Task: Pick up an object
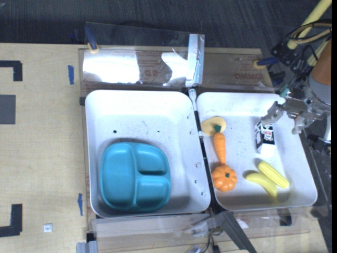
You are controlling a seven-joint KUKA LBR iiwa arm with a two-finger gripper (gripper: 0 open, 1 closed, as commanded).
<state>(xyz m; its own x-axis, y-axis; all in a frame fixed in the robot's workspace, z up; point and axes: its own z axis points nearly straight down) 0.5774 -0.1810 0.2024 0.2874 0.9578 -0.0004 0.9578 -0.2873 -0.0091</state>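
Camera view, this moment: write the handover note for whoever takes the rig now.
End effector: hovering over the upper right corner of the right white bin, nothing seen between its fingers; open or shut cannot be told.
Right bin holds: small white bottle with black-and-red label, just left of and below the end effector; orange plastic carrot; pale yellow rounded piece at the carrot's top; small orange plastic pumpkin; yellow plastic corn cob beside a yellow plastic banana.
Left white bin holds a blue divided plastic plate.
Done: nothing lifted.
Left: grasp and raise one object; the bottle looks nearest.
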